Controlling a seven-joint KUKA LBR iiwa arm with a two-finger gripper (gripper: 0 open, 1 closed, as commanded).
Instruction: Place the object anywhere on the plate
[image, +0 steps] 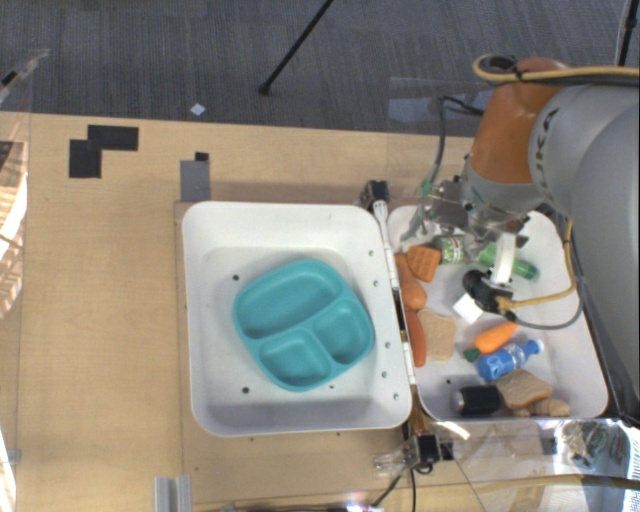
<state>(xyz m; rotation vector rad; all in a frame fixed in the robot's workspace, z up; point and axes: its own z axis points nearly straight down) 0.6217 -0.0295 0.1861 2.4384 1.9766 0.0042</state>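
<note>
gripper (462, 222): low in the right bin (585, 345), cannot tell if it grips | toy food (424, 263): piled in that bin | plate (300, 322): blue, left bin, bare | risk: crowded pile, gripper may grab nothing.

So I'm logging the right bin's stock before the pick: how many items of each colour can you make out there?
Right bin, as far as visible (the arm hides part):
Orange: 4
Tan or brown bread-like: 3
Blue bottle: 1
Black: 1
Green: 2
Total: 11
The teal plate sits in the left bin.
</note>
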